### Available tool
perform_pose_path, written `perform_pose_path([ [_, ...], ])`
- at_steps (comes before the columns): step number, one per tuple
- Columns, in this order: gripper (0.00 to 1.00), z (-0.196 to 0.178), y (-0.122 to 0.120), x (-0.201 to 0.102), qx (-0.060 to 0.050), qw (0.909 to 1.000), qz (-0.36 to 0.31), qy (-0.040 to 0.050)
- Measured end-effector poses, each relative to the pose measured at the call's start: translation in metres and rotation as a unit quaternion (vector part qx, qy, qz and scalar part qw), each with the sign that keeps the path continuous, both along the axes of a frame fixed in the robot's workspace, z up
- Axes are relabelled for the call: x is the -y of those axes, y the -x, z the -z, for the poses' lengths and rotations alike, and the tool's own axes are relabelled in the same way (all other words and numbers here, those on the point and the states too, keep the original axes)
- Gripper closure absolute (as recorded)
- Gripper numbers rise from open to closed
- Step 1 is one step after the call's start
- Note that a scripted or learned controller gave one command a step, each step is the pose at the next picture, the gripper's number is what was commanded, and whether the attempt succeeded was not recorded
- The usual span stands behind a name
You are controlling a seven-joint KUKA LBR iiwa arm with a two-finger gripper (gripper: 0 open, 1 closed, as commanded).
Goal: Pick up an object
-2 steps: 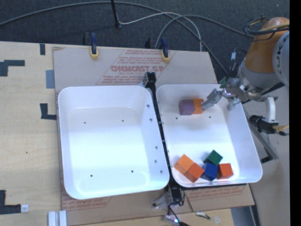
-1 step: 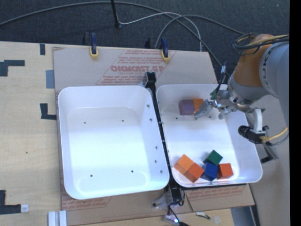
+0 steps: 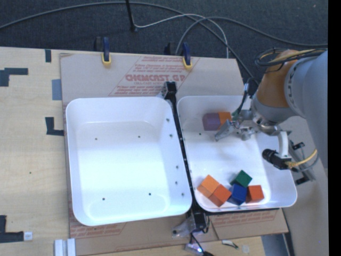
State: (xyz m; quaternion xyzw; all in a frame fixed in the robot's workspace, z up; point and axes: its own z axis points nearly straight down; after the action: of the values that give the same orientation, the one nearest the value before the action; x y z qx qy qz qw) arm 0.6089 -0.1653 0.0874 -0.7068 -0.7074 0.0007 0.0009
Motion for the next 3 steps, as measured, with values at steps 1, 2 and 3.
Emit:
perform_pose_path([
  [1,1.00,-0.012,-0.001,0.000,0.001,1.0000,0.000,0.0006],
  [2,1.00,-0.064,0.005,0.008,0.003,1.0000,0.000,0.0008],
  [3,1.00,-0.107,0.000,0.007,0.003,1.0000,0.000,0.0005],
])
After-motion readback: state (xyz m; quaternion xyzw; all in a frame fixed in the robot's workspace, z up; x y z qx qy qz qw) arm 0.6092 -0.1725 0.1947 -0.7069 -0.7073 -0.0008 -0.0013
